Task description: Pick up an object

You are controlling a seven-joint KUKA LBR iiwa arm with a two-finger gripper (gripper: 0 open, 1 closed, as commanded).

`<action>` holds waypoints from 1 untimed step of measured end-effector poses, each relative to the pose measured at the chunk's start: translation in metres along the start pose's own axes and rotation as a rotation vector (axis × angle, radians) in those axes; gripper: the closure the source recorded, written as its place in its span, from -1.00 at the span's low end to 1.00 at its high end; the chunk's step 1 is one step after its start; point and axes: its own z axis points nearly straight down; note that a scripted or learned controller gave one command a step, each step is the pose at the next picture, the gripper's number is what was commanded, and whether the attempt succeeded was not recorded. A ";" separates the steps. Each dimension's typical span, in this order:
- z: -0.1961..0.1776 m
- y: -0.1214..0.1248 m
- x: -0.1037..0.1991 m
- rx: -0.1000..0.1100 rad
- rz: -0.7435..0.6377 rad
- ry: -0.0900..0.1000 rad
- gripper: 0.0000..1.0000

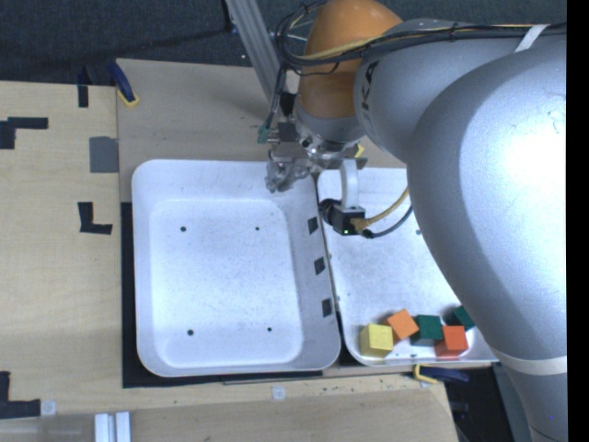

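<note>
- Objects for picking lie in a small cluster at the near corner of the right bin (386,247): a yellow block (375,339), an orange block (402,324), a green block (429,328), a red-orange block (454,340), and a darker green piece (463,318) partly hidden by the arm.
- The blocks sit touching or just beside one another against the bin's near rim.
- The left bin (147,247) stands alongside on the worktop (184,109).
- The pincer (280,179) hangs over the far right corner of the left bin, well apart from the blocks.
- Whether the pincer is wide or narrow cannot be told; it is small and dark against the rim, and nothing is seen held in it.
- Judged from this, the task is not yet done: no block is lifted, and all appear to rest in the bin.
- What seems left is nearly everything: travel over to the cluster, descent, closing on one block, and lifting.
</note>
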 end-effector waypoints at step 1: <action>-0.010 0.000 -0.002 0.002 0.001 -0.001 1.00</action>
